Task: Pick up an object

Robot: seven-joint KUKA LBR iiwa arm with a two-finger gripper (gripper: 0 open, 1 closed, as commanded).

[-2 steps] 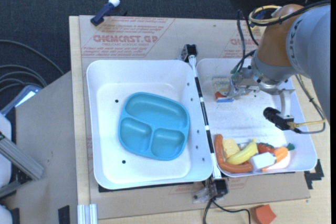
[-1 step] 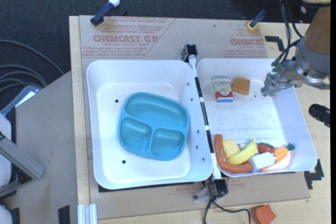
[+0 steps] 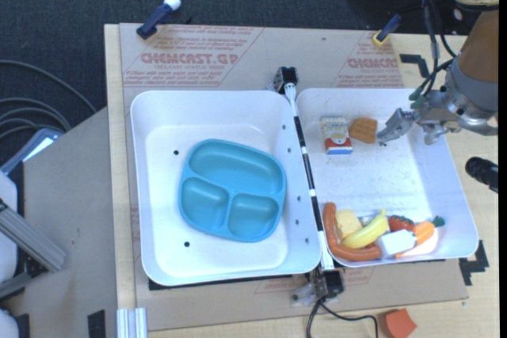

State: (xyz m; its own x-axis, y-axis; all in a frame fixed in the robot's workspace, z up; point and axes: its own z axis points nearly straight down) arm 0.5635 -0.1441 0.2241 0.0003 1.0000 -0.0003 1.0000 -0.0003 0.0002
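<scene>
Toy food in the right bin (image 3: pixel 444 170): a small carton (image 3: pixel 337 135) with yellowish top and red-and-blue lower face lies near the bin's far-left part, with a tan, rounded bread-like piece (image 3: pixel 364 130) just beside it on the gripper side, the two close or touching (hard to say). Gripper (image 3: pixel 412 127) sits over the far-right part of the same bin, grey metal fingers (image 3: pixel 391 128) pointing toward the bread piece; nothing seen between them. Fingers look apart, one prong near the bread piece and one back toward the wrist, gap visible. Bread piece is just off the nearer fingertip, toward the divider; carton is one step further the same way.

Well apart from the gripper, at the near edge of the bin, a pile: yellow banana (image 3: pixel 369 232) lying across a red-orange sausage (image 3: pixel 348 249) that curves along the bin wall, a pale yellow chunk (image 3: pixel 346 222) behind the banana, a white block (image 3: pixel 394 244), a red piece (image 3: pixel 400 224) and an orange carrot (image 3: pixel 425 231) with green tip.

Left bin (image 3: pixel 150 170), across the divider from the gripper, holds a blue three-compartment plate (image 3: pixel 231 190).
</scene>
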